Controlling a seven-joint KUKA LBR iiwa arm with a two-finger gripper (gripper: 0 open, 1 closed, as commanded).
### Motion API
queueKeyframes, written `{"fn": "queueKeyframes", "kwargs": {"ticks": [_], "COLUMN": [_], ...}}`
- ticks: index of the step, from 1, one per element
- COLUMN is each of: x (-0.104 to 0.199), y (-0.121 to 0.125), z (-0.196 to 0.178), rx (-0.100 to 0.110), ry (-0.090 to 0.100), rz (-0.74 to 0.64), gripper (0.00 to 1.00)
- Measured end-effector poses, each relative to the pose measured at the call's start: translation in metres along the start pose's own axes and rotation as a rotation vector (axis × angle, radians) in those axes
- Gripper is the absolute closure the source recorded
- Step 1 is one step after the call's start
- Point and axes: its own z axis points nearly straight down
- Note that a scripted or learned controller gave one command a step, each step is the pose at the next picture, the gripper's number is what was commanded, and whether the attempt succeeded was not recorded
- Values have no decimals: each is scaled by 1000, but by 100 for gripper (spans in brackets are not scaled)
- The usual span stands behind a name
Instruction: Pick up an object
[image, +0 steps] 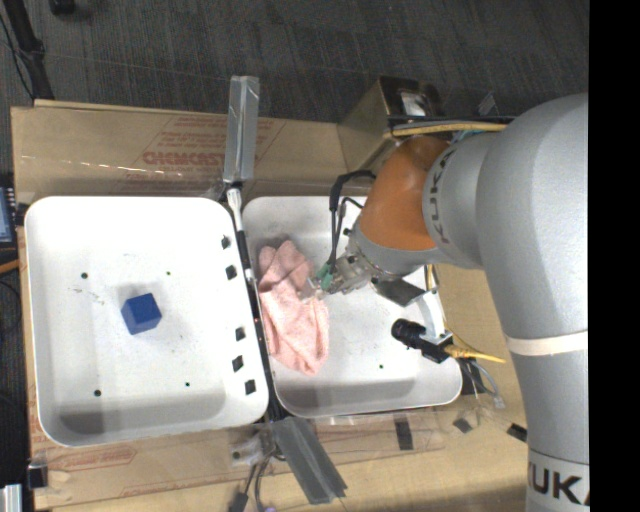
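A grey robot arm (520, 200) with an orange band (400, 200) above its wrist reaches in from the right over two shallow white bins set side by side on a sheet of brown cardboard (120, 150). Its claw (322, 282) is lowered into the right bin (370, 350), at the right edge of a crumpled pink cloth (290, 305). The claw's tip meets the fabric about halfway along the cloth's length. From this angle it cannot be told whether the claw is spread, pressed together or pinching the cloth.

The cloth lies along the left side of the right bin, close against the wall it shares with its neighbour, stretching from the middle of the bin toward the near edge. In the left bin (120, 240), a small blue cube (141, 312) sits alone on the floor, left of centre and well apart from the claw.
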Motion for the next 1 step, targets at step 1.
{"fn": "queueKeyframes", "kwargs": {"ticks": [1], "x": [-1], "y": [0], "z": [0], "rx": [0], "ry": [-1], "rz": [0], "gripper": [0]}}
